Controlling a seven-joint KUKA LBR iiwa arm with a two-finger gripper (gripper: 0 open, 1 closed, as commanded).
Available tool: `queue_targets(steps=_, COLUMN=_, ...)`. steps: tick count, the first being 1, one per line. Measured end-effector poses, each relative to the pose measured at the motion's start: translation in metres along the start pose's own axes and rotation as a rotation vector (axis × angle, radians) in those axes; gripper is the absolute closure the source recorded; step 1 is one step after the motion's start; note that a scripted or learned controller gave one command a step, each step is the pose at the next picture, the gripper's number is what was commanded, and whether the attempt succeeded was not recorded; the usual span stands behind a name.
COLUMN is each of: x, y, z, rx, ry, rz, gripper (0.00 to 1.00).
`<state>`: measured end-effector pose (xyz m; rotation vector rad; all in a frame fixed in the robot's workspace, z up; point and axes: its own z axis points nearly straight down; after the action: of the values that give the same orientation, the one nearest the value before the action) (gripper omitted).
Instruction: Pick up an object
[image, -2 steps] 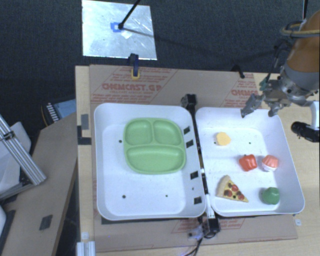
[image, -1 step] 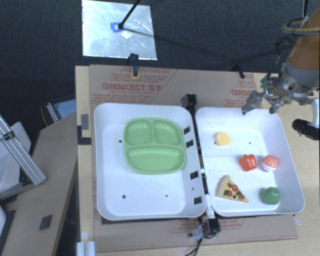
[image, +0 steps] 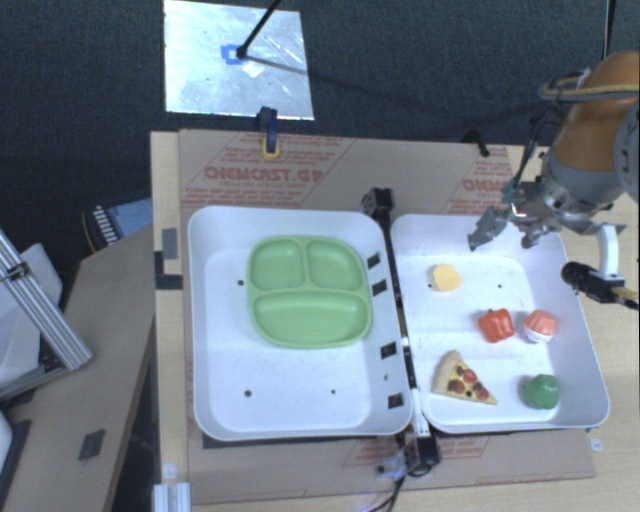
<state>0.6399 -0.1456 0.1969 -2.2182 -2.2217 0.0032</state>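
Note:
The right bin (image: 575, 300) holds several toy foods: a yellow piece (image: 446, 278), a red pepper (image: 496, 325), a pink and white piece (image: 540, 326), a pizza slice (image: 462, 380) and a green round piece (image: 541, 391). My gripper (image: 508, 236) hovers over the bin's far edge, up and to the right of the yellow piece. It is open, with its two fingers spread and nothing between them.
The left bin (image: 215, 400) carries a green divided plate (image: 308, 291). A black ridge with clips (image: 392, 300) separates the two bins. Cardboard (image: 300, 165) lies under both bins, and a shiny sheet (image: 237, 60) sits at the back.

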Motion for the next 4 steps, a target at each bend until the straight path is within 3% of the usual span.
queue_targets(steps=2, x=0.007, y=0.007, z=0.108, rx=-0.010, ry=0.001, rz=-0.001, gripper=0.00)
queue_targets(steps=3, x=0.007, y=0.009, z=0.093, rx=-0.018, ry=-0.001, rz=-0.004, gripper=1.00)
queue_targets(steps=4, x=0.013, y=0.016, z=0.031, rx=-0.012, ry=-0.002, rz=-0.004, gripper=1.00)
